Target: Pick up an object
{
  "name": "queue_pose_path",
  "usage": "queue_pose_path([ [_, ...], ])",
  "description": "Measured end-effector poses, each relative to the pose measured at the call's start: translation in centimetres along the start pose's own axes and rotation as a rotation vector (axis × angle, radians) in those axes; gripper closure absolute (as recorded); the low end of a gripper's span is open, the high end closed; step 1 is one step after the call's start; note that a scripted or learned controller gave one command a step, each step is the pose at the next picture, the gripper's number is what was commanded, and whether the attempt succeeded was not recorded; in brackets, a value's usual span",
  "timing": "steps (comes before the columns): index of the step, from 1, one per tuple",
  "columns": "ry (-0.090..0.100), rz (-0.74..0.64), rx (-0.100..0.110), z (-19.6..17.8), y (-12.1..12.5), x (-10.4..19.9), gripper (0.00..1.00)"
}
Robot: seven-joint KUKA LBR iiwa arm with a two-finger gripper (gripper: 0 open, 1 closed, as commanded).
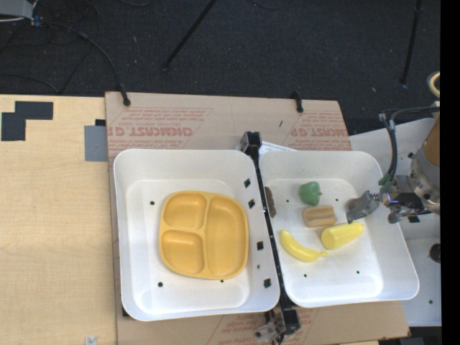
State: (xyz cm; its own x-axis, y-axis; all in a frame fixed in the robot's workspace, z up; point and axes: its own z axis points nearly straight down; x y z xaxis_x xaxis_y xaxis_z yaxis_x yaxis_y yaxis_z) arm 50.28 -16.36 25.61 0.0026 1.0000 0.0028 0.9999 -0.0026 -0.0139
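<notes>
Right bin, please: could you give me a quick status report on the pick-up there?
Pincer low at right bin's right side, holding nothing. Yellow pepper just beneath it; banana, brown block, green piece crowd close. Yellow plate alone in left bin.

Plate [204,234] in left bin [136,192]

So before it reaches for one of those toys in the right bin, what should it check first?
1. Objects present in right bin: ok; green piece, tan block, banana, yellow piece.
2. Gripper above that bin: ok.
3. Nothing already between the fingers: cannot tell.
4. Target separated from neighbours: not ok; banana, yellow piece and tan block crowd together.
5. Green piece free-standing: ok.
</notes>
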Motion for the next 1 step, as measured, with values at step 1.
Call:
queue_pose_path([
  [1,-0.003,-0.003,-0.012,-0.62,0.21,0.02,0.0],
])
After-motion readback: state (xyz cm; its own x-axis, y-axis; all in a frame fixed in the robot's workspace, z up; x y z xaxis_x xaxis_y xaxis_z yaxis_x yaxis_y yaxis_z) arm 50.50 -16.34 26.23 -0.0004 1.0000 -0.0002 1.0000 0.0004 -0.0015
